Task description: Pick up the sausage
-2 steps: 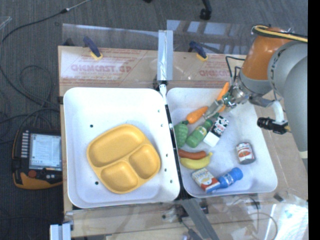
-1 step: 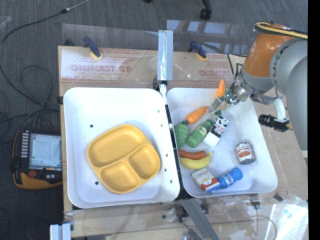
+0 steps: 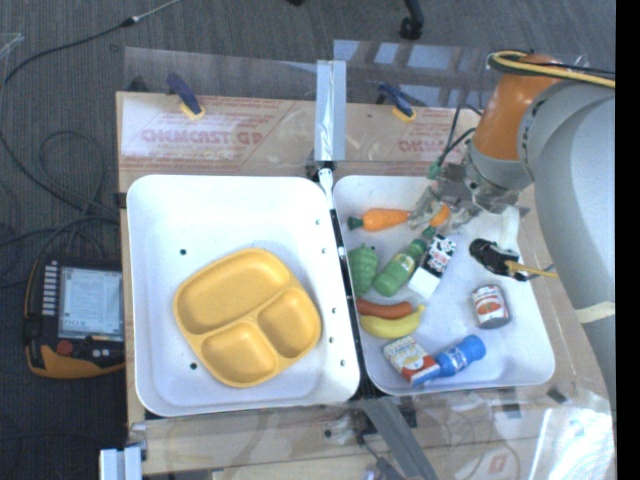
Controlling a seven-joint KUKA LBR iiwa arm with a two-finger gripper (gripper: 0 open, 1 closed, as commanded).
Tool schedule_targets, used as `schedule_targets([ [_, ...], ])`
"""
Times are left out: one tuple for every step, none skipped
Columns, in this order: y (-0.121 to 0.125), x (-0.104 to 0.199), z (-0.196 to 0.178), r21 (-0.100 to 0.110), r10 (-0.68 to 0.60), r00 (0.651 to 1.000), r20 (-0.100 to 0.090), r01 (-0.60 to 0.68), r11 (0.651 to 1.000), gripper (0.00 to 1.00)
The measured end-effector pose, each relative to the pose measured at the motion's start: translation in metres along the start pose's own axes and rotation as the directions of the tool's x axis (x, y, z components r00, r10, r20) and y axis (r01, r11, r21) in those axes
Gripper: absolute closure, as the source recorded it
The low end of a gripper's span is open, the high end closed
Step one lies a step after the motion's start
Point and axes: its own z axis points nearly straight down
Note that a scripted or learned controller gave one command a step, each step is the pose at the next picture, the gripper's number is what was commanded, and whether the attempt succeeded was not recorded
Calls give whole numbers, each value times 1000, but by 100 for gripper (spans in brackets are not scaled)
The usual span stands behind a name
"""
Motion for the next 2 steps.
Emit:
schedule_targets([
  [-1, -2, 3, 4, 1, 1000, 2, -1, 1000, 0],
  [-66, 40, 1, -13, -76, 997, -3, 76, 997, 0],
])
